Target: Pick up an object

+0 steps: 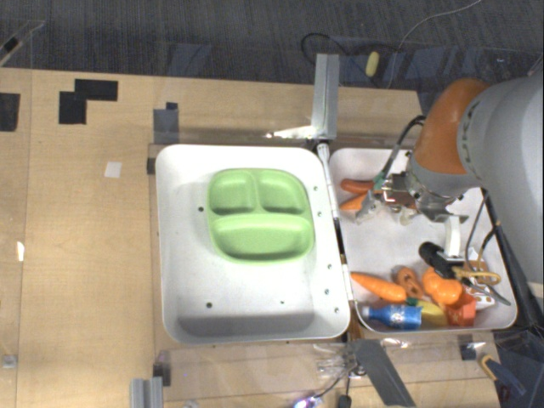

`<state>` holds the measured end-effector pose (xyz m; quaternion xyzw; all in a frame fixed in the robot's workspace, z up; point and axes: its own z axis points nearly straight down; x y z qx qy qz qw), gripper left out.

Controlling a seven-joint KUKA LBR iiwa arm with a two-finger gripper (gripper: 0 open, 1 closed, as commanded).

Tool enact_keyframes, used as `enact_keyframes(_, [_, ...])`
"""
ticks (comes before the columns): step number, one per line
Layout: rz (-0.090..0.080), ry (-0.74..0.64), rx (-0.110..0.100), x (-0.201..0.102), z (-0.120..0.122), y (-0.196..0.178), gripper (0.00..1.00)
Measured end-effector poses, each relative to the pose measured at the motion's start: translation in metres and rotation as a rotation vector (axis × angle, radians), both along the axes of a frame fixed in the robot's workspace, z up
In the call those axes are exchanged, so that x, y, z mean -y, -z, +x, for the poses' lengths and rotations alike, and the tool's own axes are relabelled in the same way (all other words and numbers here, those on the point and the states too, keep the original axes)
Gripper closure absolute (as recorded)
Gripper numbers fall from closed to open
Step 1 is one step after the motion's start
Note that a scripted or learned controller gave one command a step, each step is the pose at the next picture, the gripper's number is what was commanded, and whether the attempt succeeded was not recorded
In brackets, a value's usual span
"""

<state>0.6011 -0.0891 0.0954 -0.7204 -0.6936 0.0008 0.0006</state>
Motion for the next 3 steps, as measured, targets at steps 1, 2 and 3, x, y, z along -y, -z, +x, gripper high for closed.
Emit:
enact_keyframes(1, [-0.001,0.001,0.011,-0.006,0.049,0.008,0.00])
enact_keyframes(2, [0.009,0.043,-0.019,0.002,0.065,0.009,0.00])
enact_keyframes(3, [0.002,0.081,-0.014,0.000,0.065,0.009,0.00])
